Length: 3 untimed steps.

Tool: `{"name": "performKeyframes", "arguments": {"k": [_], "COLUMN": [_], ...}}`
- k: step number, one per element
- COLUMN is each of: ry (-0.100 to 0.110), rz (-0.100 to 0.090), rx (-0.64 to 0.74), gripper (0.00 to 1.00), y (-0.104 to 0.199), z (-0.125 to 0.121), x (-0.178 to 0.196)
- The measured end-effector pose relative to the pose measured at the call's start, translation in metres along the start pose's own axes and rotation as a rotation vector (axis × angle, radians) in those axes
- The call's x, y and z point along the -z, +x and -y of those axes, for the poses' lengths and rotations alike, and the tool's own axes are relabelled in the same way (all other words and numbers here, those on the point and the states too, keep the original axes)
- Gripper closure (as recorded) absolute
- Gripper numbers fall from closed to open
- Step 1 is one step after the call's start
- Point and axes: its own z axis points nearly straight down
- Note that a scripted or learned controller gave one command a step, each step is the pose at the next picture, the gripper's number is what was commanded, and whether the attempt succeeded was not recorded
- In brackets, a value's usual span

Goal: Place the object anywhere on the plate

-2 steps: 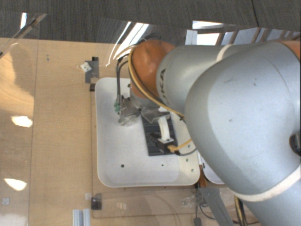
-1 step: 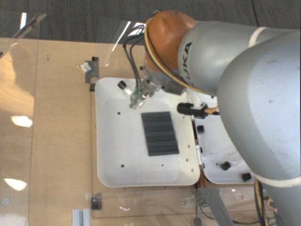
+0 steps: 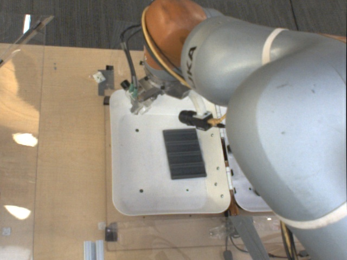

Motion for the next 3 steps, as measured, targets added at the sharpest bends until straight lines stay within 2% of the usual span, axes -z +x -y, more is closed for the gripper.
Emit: {"name": "performKeyframes", "arguments": {"k": [1,2,3], "ry": [0.0,0.014,0.009], "rz": [0.002,0.01,0.031], "rx": [0.102,0.506,0.912], "gripper": [1.0,1.0,1.0], "y": [0.026,0.0,0.011], "z": [0.024,0.011,0.025], "x": [-0.076,-0.071,-0.077]}}
